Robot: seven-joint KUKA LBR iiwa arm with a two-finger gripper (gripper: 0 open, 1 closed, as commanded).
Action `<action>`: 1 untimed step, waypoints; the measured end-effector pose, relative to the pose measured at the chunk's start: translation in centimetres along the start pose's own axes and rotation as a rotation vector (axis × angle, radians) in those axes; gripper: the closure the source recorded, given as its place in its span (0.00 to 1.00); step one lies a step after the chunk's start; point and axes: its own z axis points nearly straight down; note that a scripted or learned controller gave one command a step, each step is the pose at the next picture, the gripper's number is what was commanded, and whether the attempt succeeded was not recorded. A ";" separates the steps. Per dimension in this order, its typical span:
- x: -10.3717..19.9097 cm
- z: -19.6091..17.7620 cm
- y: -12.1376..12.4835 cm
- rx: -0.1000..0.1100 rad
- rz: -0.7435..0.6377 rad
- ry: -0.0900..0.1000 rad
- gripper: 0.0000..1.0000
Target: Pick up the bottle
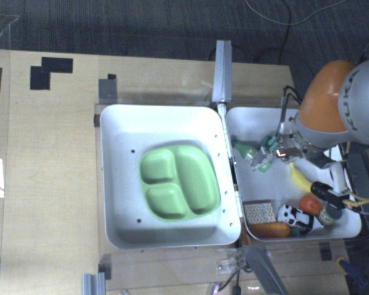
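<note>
Reaching in from the right, the grey arm with its orange band (pixel 323 97) hung over the right shallow white bin (pixel 253 123), its two-finger gripper (pixel 278 150) low near the bin's upper left. Whether the claw was apart or together could not be told. Just left of it lay the clear plastic bottle with a green cap (pixel 251 153), on its side on the bin floor. A yellow banana (pixel 299 178) lay below the gripper. The left white bin (pixel 117 165) held a green divided plastic tray (pixel 179 181).
</note>
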 end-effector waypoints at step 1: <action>-0.1 3.9 1.5 -0.006 -0.269 -0.002 0.00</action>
